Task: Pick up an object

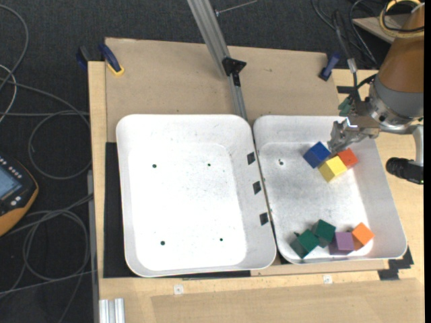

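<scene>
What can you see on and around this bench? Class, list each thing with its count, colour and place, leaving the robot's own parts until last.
Bins: 2, white, side by side on the bench; left bin, right bin.
Blue block: 1, far end of right bin, beside the yellow one.
Yellow block: 1, far end of right bin.
Red block: 1, next to the yellow block.
Green blocks: 2, dark green, near edge of right bin.
Purple block: 1, near edge, between green and orange.
Orange block: 1, near right corner.
Clamps: 2, blue, far bench corners.
Arm: 1, grey and orange, right.
Gripper: 1, above the far cluster.
</scene>
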Robot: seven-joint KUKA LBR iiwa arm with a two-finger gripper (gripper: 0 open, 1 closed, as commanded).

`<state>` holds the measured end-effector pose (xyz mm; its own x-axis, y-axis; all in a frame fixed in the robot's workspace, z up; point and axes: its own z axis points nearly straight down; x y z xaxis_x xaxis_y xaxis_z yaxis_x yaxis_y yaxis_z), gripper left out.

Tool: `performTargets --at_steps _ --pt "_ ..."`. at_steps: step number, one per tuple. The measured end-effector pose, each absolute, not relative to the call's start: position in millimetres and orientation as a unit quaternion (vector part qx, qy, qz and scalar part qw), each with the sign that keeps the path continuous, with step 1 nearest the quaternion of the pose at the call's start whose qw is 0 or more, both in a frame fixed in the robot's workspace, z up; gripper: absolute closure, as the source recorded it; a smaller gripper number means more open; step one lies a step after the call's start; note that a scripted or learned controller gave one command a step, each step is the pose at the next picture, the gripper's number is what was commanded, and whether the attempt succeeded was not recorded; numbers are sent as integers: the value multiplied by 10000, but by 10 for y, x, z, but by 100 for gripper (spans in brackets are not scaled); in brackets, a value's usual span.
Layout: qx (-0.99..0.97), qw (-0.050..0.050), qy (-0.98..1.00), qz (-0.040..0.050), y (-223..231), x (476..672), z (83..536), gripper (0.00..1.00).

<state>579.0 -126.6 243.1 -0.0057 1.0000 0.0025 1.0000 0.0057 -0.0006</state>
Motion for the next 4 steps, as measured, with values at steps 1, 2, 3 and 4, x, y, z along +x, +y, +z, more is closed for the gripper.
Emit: performTargets --at_steps 1,2,3,4 --pt "-7050 21 -7092 0 -740 5618 2341 100" --pt "-7050 17 -7092 -2 -271 5541 2279 100" --pt "-7048 17 -7094 -8 184 5382 2378 100" --pt "-7050 20 -7092 0 650 5324 2317 100"
